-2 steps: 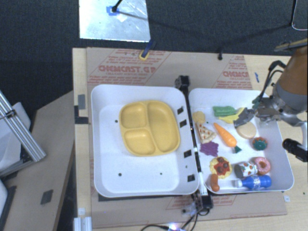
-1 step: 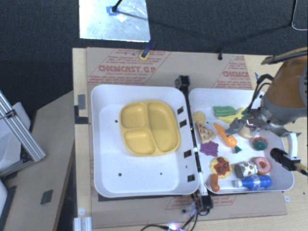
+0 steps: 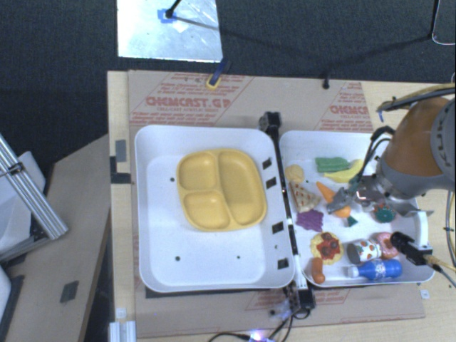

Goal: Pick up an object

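While reaching in low, arm [image 3: 420,148] (orange-banded) — end effector [image 3: 347,198] over right bin [image 3: 299,142]

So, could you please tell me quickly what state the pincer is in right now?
Pincer: low over the right bin, among the toy food beside an orange piece; open or closed cannot be told, and no object is visibly held.

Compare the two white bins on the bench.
The left bin holds one thing, a yellow divided plate; the right bin holds many small toy foods, among them a blue bottle. The gripper is down in the right bin, not the left bin. Both are shallow, white and set side by side.
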`<state>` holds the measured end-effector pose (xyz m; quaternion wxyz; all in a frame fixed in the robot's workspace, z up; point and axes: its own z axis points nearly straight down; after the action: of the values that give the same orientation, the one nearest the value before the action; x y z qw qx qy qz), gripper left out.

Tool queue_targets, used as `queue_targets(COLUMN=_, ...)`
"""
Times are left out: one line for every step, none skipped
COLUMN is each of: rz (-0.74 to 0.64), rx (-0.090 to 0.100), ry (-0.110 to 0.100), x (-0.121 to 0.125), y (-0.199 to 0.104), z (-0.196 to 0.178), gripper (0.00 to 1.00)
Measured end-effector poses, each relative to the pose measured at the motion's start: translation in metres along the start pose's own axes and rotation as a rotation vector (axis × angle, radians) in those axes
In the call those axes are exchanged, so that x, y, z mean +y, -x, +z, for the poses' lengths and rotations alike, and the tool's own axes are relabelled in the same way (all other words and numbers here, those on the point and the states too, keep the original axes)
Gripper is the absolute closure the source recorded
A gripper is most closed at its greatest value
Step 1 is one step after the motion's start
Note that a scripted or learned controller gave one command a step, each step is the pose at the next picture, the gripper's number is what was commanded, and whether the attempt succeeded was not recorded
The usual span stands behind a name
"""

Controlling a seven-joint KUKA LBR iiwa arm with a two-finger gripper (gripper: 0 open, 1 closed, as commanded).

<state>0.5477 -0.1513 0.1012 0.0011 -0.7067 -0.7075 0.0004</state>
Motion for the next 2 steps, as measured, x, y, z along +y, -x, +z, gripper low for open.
queue_targets(rz=0.0, rx=-0.001, ry=0.002, x=0.001, y=0.0, z=0.017, gripper=0.0)
queue_targets(rz=0.0, rx=-0.001, ry=0.005, x=0.001, y=0.0, z=0.006, gripper=1.0)
